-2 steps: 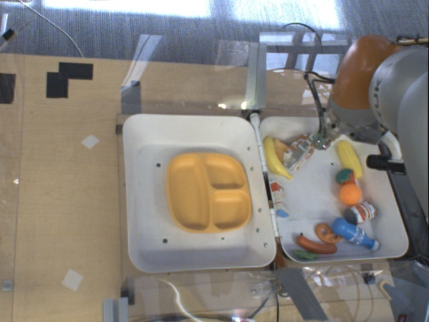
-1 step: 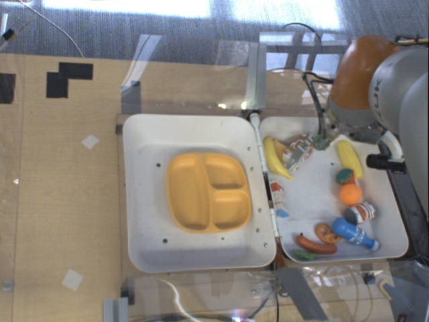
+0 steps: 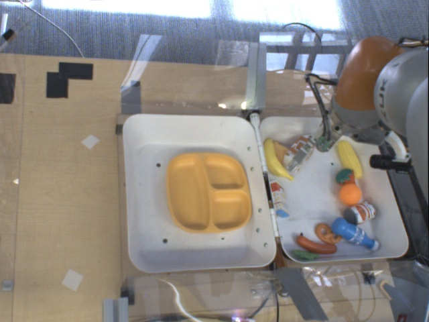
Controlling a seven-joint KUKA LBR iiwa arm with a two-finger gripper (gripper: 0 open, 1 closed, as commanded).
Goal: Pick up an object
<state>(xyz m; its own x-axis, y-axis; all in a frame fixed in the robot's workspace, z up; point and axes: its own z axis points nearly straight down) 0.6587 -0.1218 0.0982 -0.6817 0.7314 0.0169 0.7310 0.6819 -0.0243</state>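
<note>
Gripper (image 3: 324, 141), its state impossible to tell, hangs at upper right over a crowded right bin (image 3: 395, 247), where a crinkly packet (image 3: 299, 150) beside the banana (image 3: 275, 159) could slip away.

The arm (image 3: 395, 92) is built of rounded, smooth grey shells, with a glossy orange band (image 3: 365, 72) bulging above the wrist. Thin dark cables (image 3: 322, 96) loop beside that band. Behind the jaws, a black bracket (image 3: 389, 161) juts from the grey casing.
</note>
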